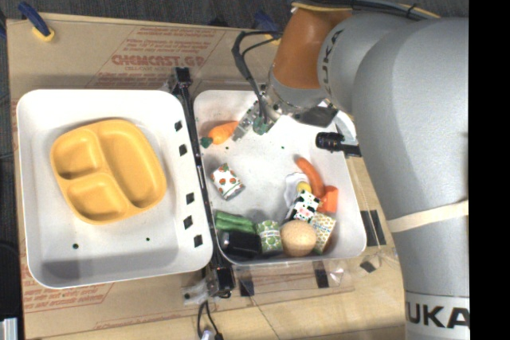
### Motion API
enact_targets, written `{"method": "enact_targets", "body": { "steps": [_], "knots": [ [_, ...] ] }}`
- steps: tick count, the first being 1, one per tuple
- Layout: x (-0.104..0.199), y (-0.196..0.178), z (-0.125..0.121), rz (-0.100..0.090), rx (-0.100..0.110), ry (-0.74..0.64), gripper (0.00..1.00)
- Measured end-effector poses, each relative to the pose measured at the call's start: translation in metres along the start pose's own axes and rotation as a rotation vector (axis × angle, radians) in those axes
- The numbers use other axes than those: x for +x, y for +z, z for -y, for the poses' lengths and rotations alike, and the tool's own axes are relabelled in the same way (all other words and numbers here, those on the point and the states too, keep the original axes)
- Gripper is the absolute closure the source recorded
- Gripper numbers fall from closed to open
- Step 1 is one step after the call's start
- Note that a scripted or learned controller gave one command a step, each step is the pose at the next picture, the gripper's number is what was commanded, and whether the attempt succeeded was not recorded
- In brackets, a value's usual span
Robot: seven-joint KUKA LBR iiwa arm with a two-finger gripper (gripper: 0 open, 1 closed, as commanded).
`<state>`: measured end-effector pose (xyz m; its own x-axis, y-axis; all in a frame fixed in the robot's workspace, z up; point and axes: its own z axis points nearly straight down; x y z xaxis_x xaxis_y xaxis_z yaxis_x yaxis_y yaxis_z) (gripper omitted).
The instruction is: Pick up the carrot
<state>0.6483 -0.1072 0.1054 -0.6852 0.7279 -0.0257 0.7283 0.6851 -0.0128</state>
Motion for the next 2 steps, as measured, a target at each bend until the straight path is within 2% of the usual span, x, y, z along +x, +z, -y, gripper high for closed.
{"method": "enact_targets", "body": {
  "steps": [1,2],
  "knots": [
    [0.05,0.014,0.041,-0.028,-0.009,-0.022,1.0],
    [0.05,0.003,0.039,-0.026,-0.011,-0.028,1.0]
  ]
}}
